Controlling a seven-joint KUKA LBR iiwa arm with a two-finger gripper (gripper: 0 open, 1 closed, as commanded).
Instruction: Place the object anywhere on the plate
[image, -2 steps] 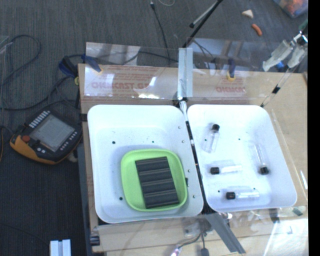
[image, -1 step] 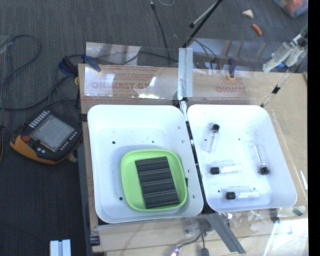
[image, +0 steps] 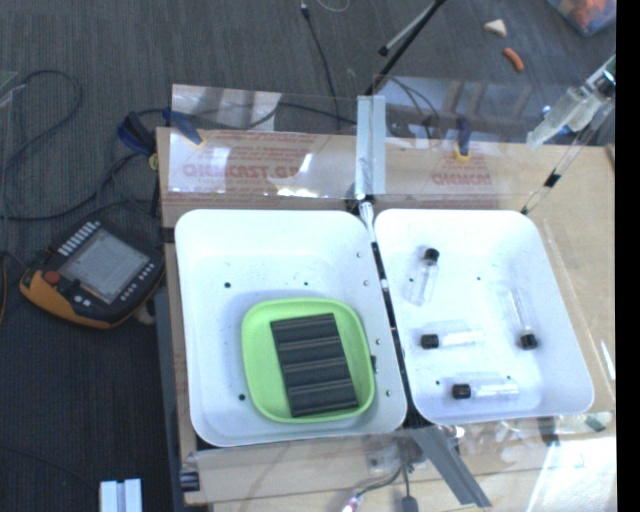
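A light green square plate (image: 258, 335) sits in the left bin (image: 210, 260), toward its front. A dark grey ribbed block (image: 314, 364) lies on the plate, covering most of its middle. In the right bin (image: 545, 260) lie several clear vials with black caps: one (image: 425, 273) near the back left, one (image: 447, 340) in the middle, one (image: 520, 318) at the right, and one (image: 485, 388) near the front.
A clear plastic wall (image: 300, 160) stands behind both bins. A teach pendant (image: 95, 275) lies on the floor left of the bench, with cables around it. A metal bracket (image: 440, 465) sticks out at the bench's front edge.
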